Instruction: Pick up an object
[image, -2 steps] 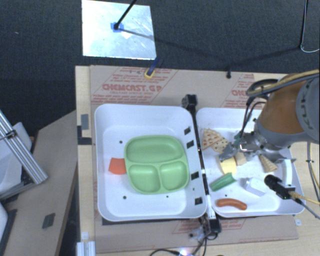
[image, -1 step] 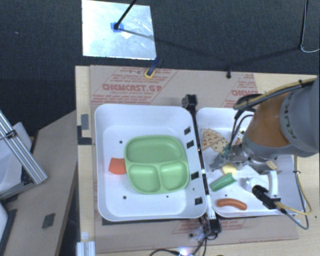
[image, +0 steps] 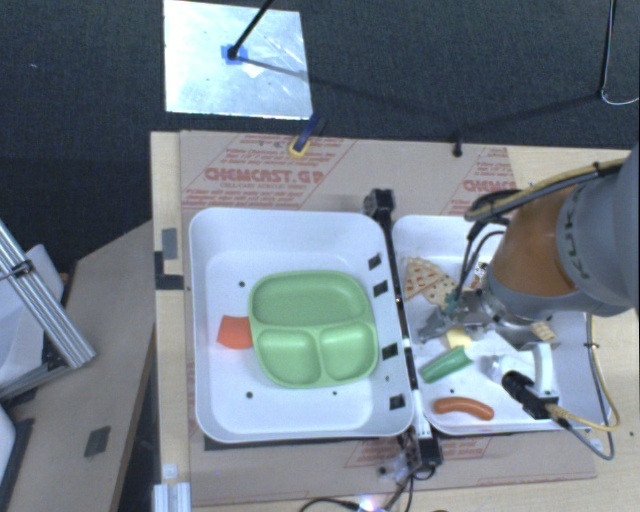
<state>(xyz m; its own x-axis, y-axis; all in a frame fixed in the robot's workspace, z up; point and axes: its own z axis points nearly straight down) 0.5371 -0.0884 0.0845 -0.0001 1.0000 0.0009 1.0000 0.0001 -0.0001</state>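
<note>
One end effector (image: 447, 325) low in right bin (image: 570, 395), grip state unclear, green object (image: 443, 364) just below it

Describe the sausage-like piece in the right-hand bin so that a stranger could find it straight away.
Start at the right bin of the two white bins, the one the arm reaches into. Go to its near edge, below the gripper. There lies the toy hot dog sausage, a small reddish-orange rod with rounded ends, lying flat; the green stick just above it is green and tilted, and the waffle-like piece farther back is tan.
</note>
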